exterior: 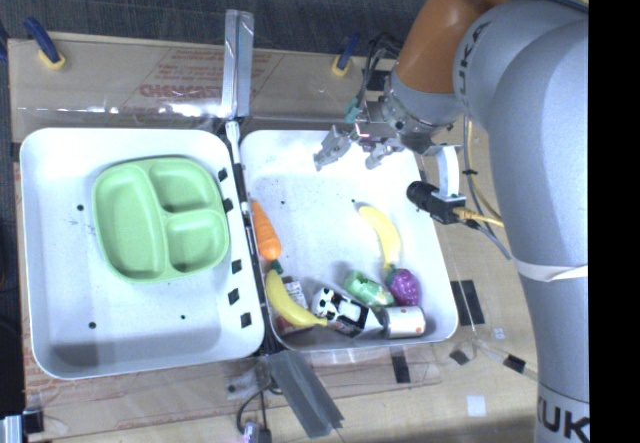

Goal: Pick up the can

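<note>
Centrally, two shallow white bins are shown side by side on the bench; the left bin is occupied by a green divided plate lying flat at its middle; the right bin holds its contents gathered toward the lower part of the frame. The can, white and lying on its side, is seen at the lower right corner of the right bin, just beside a purple bunch of grapes and a green object; a black-and-white object is placed to its left. A yellow banana is set near the bin's right wall; a second banana lies at the lower left, below an orange carrot against the dividing wall. The gripper is held above the upper part of the right bin, well apart from the can; its two fingers are seen spread apart with nothing between them; the grey arm enters from the right of the frame.
</note>
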Action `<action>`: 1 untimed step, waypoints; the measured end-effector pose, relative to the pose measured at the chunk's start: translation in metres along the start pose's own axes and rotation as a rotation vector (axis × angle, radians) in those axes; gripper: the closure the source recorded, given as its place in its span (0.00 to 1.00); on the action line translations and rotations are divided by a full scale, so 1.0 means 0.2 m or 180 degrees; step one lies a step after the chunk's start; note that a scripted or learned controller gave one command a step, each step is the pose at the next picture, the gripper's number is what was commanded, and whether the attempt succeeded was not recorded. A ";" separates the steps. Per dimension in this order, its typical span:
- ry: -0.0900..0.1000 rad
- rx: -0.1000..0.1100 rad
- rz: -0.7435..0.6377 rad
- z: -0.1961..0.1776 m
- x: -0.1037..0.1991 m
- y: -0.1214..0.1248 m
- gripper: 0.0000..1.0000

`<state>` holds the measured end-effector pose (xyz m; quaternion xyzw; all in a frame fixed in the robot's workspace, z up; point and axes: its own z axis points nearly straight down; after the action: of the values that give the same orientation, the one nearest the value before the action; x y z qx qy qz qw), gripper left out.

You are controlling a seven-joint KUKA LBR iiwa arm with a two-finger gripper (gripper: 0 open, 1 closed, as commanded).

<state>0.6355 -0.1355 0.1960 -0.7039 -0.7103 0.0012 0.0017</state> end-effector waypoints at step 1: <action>-0.0004 0.0000 -0.0109 0.53 0.13 -0.07 0.00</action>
<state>0.6208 -0.1099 0.0909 -0.6916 -0.7223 0.0015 0.0012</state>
